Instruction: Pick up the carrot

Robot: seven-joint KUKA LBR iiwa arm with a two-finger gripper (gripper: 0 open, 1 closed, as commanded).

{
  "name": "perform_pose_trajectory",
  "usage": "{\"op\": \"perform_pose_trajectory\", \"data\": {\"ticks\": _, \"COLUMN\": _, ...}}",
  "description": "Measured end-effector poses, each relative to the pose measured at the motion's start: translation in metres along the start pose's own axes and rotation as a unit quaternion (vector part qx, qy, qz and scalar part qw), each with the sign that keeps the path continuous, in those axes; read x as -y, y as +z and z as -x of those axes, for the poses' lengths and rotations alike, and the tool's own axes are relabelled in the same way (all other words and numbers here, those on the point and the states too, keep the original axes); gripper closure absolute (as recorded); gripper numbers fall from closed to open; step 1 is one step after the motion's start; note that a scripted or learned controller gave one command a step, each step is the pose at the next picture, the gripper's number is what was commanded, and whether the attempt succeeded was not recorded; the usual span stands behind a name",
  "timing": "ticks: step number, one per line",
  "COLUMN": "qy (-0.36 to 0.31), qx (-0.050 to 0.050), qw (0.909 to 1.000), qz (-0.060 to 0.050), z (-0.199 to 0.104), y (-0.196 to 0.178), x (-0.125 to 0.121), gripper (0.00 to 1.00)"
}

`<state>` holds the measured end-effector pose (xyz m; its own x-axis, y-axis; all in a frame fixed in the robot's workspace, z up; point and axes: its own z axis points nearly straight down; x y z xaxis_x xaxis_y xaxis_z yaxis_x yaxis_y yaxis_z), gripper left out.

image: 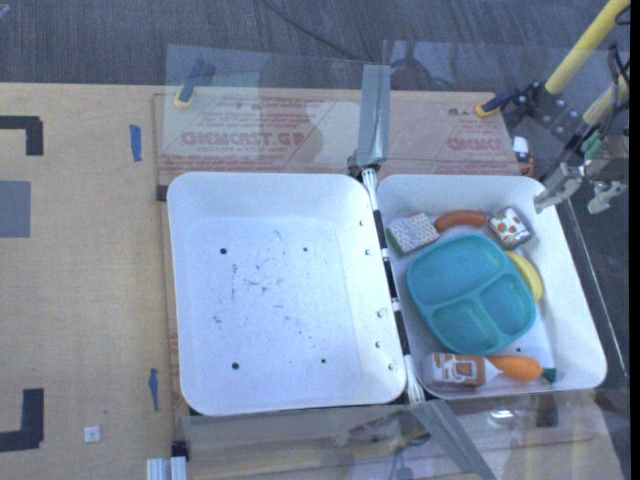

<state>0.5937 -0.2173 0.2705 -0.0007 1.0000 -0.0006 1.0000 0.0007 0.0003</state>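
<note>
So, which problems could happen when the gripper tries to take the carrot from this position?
The carrot lies at the near edge of the right bin, pressed between the brown carton and the teal tray, so the fingers might hit those or the bin wall. The gripper sits at the far right corner, so it likely must cross over the other items.

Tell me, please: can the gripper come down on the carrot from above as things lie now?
Probably yes. The carrot lies uncovered near the front wall of the right bin, with nothing on top. The small carton and the teal divided tray sit close beside it, so side room is tight. The gripper is above the bin's far right corner.
</note>
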Motion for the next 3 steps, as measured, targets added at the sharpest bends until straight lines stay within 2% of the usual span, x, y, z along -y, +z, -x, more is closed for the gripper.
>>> {"op": "perform_pose_trajectory", "data": {"ticks": 1, "qy": -0.040, "qx": 0.000, "qw": 0.9992, "qz": -0.001, "z": 0.005, "y": 0.075, "x": -0.012, "gripper": 0.00}}
{"op": "perform_pose_trajectory", "data": {"ticks": 2, "qy": -0.231, "qx": -0.001, "qw": 0.9731, "qz": 0.000, "z": -0.035, "y": 0.125, "x": 0.020, "gripper": 0.00}}
{"op": "perform_pose_trajectory", "data": {"ticks": 3, "qy": -0.243, "qx": 0.001, "qw": 0.9699, "qz": 0.002, "z": -0.025, "y": 0.076, "x": -0.010, "gripper": 0.00}}
